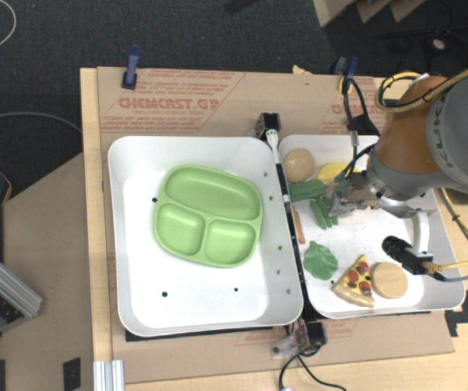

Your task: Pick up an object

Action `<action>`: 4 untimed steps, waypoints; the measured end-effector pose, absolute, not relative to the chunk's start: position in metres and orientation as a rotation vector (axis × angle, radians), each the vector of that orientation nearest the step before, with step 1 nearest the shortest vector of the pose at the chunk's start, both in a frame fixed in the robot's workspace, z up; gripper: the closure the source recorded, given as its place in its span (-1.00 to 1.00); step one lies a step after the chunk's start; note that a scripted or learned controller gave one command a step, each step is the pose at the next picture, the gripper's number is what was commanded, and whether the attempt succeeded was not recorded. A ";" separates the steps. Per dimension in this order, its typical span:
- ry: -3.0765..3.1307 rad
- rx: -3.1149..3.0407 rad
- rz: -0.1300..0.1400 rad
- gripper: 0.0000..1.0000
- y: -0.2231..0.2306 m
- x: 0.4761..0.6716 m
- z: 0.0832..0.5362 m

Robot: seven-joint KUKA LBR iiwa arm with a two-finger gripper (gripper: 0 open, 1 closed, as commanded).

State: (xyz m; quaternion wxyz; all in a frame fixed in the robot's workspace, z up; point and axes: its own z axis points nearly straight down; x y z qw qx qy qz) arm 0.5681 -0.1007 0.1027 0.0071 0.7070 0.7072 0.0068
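Camera view: the arm comes in from the right and hangs low over the right bin (429, 300), its pincer (341, 195) down among the toy foods near the bin's upper left. Whether the pincer is spread or pressed together cannot be told; the wrist hides it from above.

The nearest thing is a green toy vegetable (313, 198), lying just left of the pincer, touching or nearly so; its long axis seems to run toward the bin's near edge. A yellow piece (331, 172) sits just behind the pincer, a tan ball (299, 164) further left.

The leaf (321, 261), pizza slice (356, 283) and round cookie (390, 281) lie nearer the camera, well apart. The left bin (136, 243) holds a green divided plate (207, 216).

I judge the green vegetable the likeliest target.
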 end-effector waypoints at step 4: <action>2.237 2.205 0.014 1.00 0.074 0.552 0.246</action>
